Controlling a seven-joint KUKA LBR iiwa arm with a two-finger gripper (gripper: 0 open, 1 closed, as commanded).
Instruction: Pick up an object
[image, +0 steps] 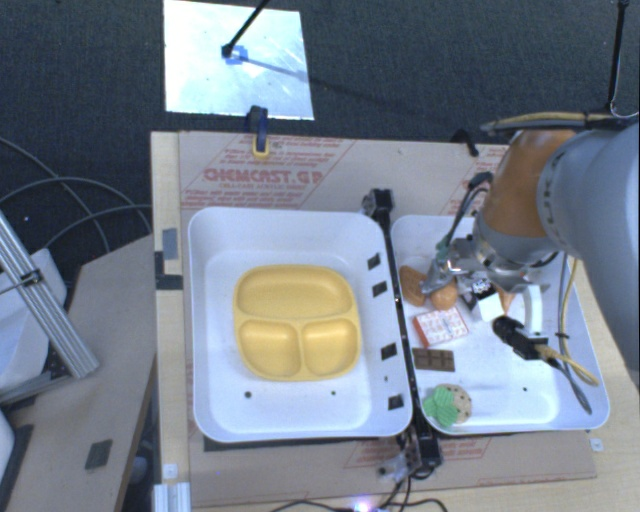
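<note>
**Clearance and obstructions across the two bins**

In the left bin (215, 290), a yellow divided plate (295, 322) is occupying the centre, leaving a bare strip of floor along every wall. In the right bin (520, 400), the arm (570, 190) and claw (447, 283) are covering the far half. A brown bread piece (412, 284), a red-and-white card (441, 326), a chocolate bar (433, 360) and a green-and-tan disc (446, 403) are lining the left side, near the black-clipped divider (392, 310). The near right floor is lying open.
</note>
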